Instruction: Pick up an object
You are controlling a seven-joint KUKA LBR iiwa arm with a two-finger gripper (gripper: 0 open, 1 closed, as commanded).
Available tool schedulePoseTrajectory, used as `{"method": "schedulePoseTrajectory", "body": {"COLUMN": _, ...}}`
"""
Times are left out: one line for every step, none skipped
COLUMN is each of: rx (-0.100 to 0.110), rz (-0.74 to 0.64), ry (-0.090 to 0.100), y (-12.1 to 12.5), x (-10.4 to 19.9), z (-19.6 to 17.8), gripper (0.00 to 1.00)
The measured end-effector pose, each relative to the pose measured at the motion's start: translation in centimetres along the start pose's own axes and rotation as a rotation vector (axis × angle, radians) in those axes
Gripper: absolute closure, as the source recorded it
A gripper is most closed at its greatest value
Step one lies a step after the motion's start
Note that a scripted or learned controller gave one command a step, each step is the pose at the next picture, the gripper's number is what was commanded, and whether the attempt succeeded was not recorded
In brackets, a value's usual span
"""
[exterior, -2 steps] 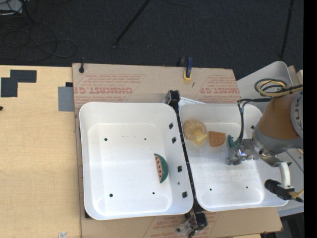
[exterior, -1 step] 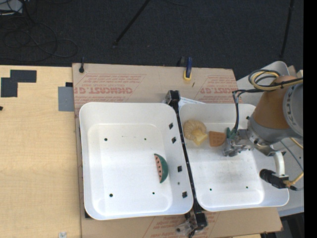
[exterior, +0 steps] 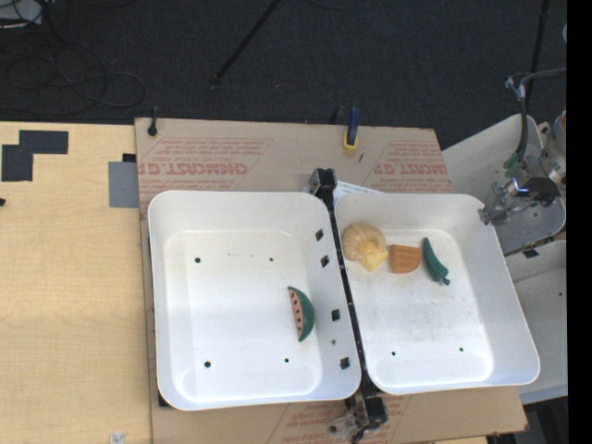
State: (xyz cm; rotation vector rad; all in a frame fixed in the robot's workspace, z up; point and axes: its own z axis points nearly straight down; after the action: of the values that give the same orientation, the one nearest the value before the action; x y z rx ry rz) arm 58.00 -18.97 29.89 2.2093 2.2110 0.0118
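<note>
Pre-approach step, by my read: nothing grasped yet. Gripper (exterior: 507,197) sits past right bin (exterior: 518,340) outer rim, too small to tell if closed.

Your candidates:
- right bin: yellow shell-like piece (exterior: 363,245), orange block (exterior: 404,259), green pod (exterior: 435,261)
- left bin (exterior: 176,340): watermelon slice (exterior: 301,313)

Next: descend over green pod, the nearest.

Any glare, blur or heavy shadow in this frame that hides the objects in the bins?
Camera view: even lighting; the white bins look bright yet unglared; watermelon slice, yellow piece, orange piece and green piece read sharply with faint shadows; the floor beyond is dark.
</note>
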Motion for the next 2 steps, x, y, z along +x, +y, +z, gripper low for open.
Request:
{"method": "schedulePoseTrajectory", "body": {"rx": 0.031, "rz": 0.002, "ry": 0.011, "y": -6.7, "x": 1.5, "z": 9.2, "gripper": 1.00}}
{"method": "schedulePoseTrajectory", "body": {"rx": 0.028, "rz": 0.001, "ry": 0.010, "y": -11.1, "x": 2.9, "z": 20.9, "gripper": 1.00}}
